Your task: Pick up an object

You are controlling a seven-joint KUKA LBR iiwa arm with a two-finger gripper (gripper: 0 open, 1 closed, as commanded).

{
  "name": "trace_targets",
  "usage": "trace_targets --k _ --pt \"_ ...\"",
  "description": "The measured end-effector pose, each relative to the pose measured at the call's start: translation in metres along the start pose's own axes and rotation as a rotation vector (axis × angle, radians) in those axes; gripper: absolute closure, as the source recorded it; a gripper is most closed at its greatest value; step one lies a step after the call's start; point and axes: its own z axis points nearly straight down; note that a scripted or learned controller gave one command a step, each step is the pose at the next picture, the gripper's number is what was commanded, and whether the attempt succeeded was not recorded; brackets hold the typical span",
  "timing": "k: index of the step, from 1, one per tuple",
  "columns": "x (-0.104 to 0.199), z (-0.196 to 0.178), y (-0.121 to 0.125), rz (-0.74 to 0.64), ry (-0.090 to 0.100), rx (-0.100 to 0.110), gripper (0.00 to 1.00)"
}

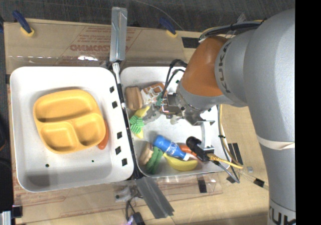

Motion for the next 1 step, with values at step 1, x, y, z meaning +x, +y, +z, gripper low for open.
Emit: trace_targets --k 1 --pt "-0.04 0.0537 -0.0454 -0.243 -0.002 -0.011 0.0"
